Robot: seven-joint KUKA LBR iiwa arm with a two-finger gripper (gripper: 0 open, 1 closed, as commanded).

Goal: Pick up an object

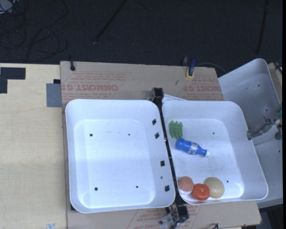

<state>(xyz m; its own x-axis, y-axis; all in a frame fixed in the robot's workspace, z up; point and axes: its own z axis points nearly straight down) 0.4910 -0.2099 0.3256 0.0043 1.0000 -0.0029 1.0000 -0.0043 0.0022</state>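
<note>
Toys crowd the near corner of the right bin [248, 142]: a glossy red ball [200, 192] touching a matt beige ball [214, 186] and a pinkish round piece [185, 183]. Farther in lies a smooth blue bottle [190, 147] on its side, then a ridged green piece [176, 128] just beside the divider. Both bins, including the left bin [74, 128], look like hard white plastic on cardboard [109, 82]. I judge that nothing is lifted yet, so the whole pick is left. I cannot tell the gripper's state.
</note>
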